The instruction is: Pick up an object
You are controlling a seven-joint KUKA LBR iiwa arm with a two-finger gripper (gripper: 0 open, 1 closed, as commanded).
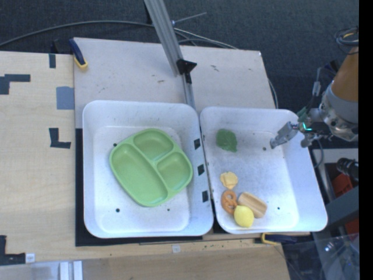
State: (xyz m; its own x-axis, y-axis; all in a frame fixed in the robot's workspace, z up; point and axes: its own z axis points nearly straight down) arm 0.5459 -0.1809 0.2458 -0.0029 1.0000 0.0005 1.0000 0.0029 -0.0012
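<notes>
Dark carpet runs along the top of my view, with thin cables (116, 23) looping across it and a grey metal post (165, 28) slanting down toward the bins. Below that sits the counter (35, 156), pale wood on the left with grey and dark tape marks, and a scuffed lighter board (134, 74) behind the bins; a blue and yellow clamp (78, 53) grips the board's back left corner. Two shallow white bins rest side by side, touching along their inner walls. I see a green divided plate (151, 166) lying flat in the left bin (93, 214). The right bin (303, 197) holds a dark green lump (227, 140) near its back left, and toward the front a small yellow piece (229, 180), an orange ring (228, 200), a tan block (252, 203) and a yellow ball (243, 217), all clustered close together. My gripper (284, 136) hangs over the right bin's back right area, well apart from every object; I cannot tell whether its fingers are apart or together, and nothing shows between them.
</notes>
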